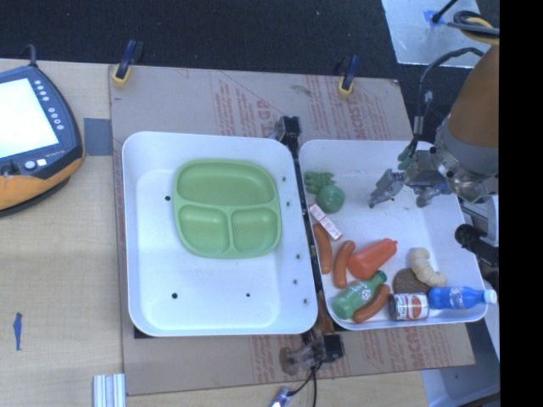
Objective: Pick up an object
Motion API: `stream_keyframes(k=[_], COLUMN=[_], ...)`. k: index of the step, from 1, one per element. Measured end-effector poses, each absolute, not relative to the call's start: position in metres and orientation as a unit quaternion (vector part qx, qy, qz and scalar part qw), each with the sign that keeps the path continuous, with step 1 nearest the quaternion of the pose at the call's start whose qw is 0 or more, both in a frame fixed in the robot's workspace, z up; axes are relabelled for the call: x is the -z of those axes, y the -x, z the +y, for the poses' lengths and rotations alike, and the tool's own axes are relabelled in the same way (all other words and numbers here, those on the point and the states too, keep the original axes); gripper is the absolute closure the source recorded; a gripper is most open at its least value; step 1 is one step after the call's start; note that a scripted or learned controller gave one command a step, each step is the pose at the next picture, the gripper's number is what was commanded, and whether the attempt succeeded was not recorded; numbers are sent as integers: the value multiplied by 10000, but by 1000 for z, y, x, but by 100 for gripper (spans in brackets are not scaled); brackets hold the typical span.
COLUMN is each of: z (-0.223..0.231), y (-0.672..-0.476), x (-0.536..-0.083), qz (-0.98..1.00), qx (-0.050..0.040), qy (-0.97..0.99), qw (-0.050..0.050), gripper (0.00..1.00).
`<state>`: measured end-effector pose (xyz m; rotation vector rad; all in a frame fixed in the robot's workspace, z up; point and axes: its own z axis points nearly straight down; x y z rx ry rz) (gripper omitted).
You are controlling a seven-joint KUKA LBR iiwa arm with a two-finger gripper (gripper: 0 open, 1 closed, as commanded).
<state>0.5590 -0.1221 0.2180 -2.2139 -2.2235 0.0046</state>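
We log a green divided plate [227, 207] in the left bin [153, 303]; right bin [356, 155] holds toy food; gripper [405, 186] above it, fingers apart, clasping nothing

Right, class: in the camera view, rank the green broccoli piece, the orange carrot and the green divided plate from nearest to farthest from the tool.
Measured from the tool:
1. Green broccoli piece, right bin, to the tool's left in view.
2. Orange carrot, right bin, below it.
3. Green divided plate, left bin.
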Motion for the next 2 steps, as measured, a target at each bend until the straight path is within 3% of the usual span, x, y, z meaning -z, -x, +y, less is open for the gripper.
stream_keyframes(k=[1, 2], z=[-141, -142], y=[-515, -516], x=[-91, -101], qz=[-7089, -7103], qx=[-21, -25], qy=[7053, 7039], qw=[24, 20], gripper=[0, 100])
